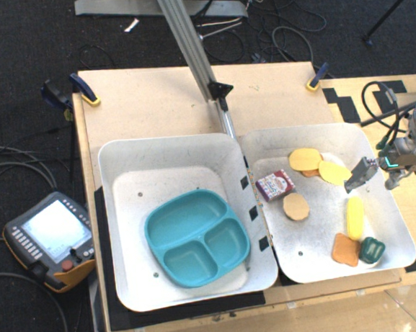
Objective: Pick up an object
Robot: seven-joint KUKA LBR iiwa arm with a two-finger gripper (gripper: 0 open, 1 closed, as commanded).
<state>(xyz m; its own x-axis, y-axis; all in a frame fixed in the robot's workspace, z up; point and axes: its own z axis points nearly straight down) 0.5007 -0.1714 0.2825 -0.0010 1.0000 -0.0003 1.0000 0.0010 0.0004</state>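
Observation:
The right bin [380,146] holds several toy foods: an orange-yellow disc [305,160], a yellow disc [333,172], a maroon packet [275,185], a tan round biscuit [296,207], a long yellow piece [355,217], an orange wedge [345,249] and a small green pepper [372,250]. My gripper [377,176] hangs over the bin's right side, just above the long yellow piece and right of the yellow disc. It is open, with nothing between its two dark fingers [358,174].
The left bin [121,169] holds a teal divided tray [196,236]. A slanted metal pole [191,44] ends at the back where the bins meet. Clamps [85,89] sit at the bench's far corners. A teach pendant [48,241] lies off the bench at left.

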